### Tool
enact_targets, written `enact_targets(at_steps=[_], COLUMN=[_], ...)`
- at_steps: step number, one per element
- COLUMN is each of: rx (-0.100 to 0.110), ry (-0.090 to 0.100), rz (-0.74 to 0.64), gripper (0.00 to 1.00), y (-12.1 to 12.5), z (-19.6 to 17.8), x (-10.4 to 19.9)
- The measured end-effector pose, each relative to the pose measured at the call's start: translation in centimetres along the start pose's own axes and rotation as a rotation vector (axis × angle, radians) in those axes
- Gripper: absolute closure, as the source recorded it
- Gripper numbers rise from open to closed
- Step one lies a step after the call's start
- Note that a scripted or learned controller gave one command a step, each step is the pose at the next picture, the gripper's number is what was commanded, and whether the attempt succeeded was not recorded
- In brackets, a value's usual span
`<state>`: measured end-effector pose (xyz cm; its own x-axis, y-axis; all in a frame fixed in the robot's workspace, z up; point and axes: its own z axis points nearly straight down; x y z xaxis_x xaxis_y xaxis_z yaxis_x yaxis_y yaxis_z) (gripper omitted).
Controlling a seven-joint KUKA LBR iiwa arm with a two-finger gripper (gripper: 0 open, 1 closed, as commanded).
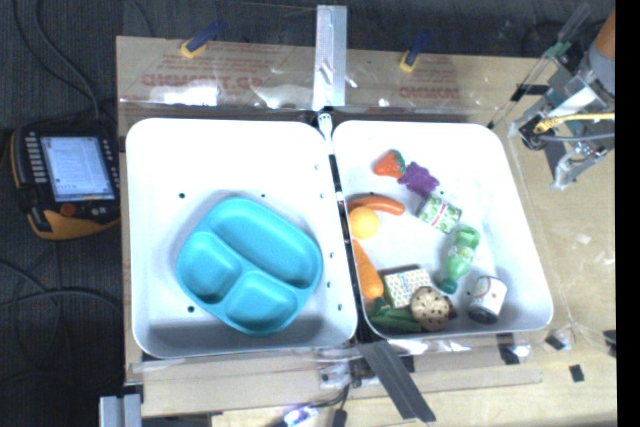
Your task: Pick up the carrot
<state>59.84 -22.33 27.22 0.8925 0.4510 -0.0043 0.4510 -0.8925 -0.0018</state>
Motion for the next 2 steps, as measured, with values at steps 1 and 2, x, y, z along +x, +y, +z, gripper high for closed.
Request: enact_targets(at_steps=[1,2], rx=[0.003,0.007], ry=[-0.003,-0.006], rz=[-0.002,-0.003], gripper=[1.00,1.00], y=[-0.08,-0.16], z=[-0.78,-1.54], x=[0.05,0.09])
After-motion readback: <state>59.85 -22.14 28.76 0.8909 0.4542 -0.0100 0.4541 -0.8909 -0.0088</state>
